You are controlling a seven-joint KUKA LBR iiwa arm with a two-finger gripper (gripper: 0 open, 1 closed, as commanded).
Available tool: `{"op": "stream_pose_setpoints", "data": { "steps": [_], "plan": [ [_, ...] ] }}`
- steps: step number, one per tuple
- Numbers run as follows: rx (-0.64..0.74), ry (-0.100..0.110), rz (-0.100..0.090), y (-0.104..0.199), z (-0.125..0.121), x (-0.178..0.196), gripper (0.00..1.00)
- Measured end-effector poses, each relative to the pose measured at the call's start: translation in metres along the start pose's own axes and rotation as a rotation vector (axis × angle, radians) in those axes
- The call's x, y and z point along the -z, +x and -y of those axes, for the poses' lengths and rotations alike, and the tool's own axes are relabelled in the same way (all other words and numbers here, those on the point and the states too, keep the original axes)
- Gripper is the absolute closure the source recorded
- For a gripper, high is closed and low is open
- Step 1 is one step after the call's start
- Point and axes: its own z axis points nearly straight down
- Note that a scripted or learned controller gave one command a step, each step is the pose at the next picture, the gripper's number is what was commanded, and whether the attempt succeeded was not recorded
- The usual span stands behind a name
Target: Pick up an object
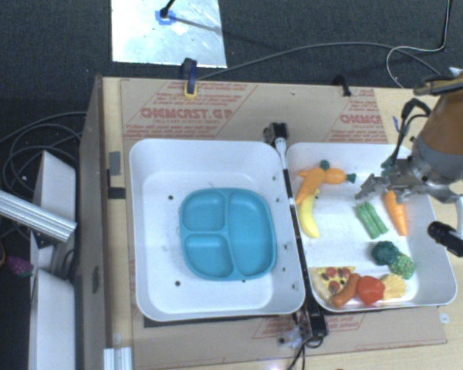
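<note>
**Gripper low over the right bin, beside the green toy**

The gripper (374,186) is seen in the right bin (440,284), just above the far end of a green ridged toy vegetable (371,219). Whether that end is touched cannot be told, nor can the spread of the fingers. The green piece lies flat, its long axis running far-left to near-right. An orange carrot (396,212) lies just beside it on the right, roughly parallel. A blue divided plate (226,233) sits in the left bin (150,206).
</note>
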Motion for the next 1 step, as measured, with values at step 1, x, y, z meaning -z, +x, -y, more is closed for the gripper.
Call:
{"op": "stream_pose_setpoints", "data": {
  "steps": [1],
  "plan": [
    [-0.003, 0.002, 0.001, -0.0276, -0.0085, -0.041, 0.0]
  ]
}}
